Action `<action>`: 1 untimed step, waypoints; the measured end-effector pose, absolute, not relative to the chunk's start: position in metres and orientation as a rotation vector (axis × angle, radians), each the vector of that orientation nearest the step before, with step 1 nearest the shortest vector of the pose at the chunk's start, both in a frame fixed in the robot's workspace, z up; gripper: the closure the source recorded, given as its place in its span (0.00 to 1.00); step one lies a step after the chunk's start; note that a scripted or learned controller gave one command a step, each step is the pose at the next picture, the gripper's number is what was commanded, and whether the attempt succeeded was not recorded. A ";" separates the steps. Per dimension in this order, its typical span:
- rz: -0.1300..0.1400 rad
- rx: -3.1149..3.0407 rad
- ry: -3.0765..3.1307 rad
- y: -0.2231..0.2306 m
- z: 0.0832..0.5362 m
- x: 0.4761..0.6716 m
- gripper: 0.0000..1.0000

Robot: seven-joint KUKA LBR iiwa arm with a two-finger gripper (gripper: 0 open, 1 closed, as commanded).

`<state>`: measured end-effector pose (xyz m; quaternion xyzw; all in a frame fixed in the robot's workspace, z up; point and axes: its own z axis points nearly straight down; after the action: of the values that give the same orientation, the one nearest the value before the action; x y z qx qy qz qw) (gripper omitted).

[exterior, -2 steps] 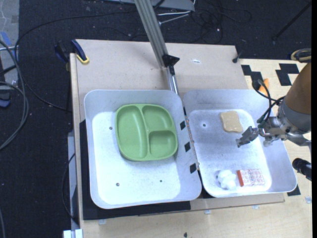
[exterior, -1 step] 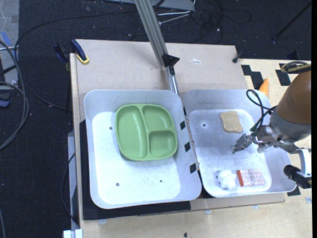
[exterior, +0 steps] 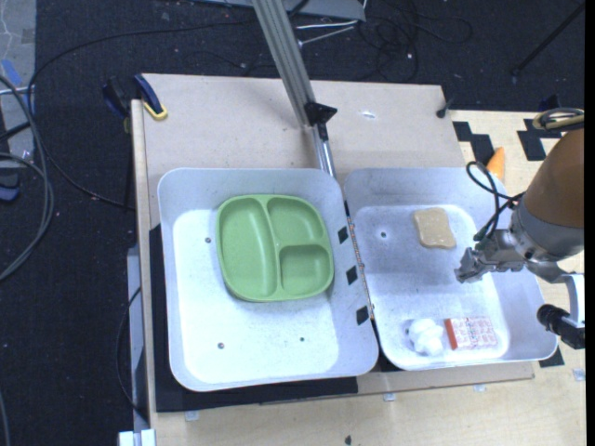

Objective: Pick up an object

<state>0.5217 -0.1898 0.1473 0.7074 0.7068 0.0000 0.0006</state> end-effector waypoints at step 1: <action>0.003 2.216 2.220 -0.187 0.192 0.518 1.00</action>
<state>0.5176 -0.1866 0.1917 0.7064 0.7078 0.0010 0.0023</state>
